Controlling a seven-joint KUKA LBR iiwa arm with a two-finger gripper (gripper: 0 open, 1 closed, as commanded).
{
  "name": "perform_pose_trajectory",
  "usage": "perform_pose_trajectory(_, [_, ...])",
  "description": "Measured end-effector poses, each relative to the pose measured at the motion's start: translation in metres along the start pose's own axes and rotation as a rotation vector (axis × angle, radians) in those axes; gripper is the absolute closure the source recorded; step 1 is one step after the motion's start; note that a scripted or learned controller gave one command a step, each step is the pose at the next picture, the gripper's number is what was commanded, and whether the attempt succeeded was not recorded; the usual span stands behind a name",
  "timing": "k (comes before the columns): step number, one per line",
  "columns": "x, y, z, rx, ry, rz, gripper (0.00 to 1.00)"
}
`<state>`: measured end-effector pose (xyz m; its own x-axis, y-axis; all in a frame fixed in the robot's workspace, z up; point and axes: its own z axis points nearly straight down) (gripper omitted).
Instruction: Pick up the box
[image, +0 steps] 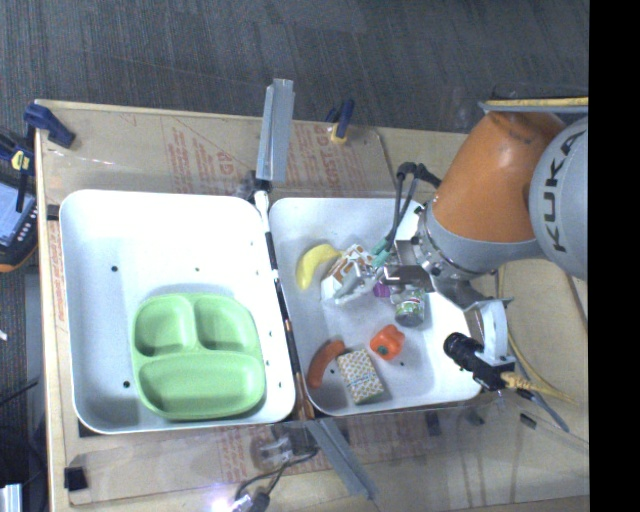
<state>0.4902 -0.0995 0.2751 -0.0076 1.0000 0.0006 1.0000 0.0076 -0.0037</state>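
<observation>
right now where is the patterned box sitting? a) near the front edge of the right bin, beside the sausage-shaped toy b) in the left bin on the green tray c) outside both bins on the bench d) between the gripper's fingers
a: the box lies on the floor of the right bin near its front edge, just right of the reddish sausage-shaped toy, while the gripper is farther back by the banana.

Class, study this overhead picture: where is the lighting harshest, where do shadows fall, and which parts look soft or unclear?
Camera view: the left bin is nearly blown out to white; a bright glare spot sits on the bench edge; the arm shades the right bin near the gripper, which looks soft; the box stays legible.
</observation>
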Motion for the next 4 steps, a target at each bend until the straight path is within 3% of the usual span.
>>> perform_pose_trajectory(1, [-0.017, -0.004, 0.184, 0.000, -0.003, -0.021, 0.00])
perform_pose_trajectory(2, [-0.056, -0.014, 0.184, -0.003, -0.001, -0.055, 0.00])
perform_pose_trajectory(3, [-0.111, 0.004, 0.129, -0.002, 0.000, -0.187, 0.00])
perform_pose_trajectory(4, [-0.074, -0.014, 0.166, 0.000, 0.001, -0.212, 0.00])
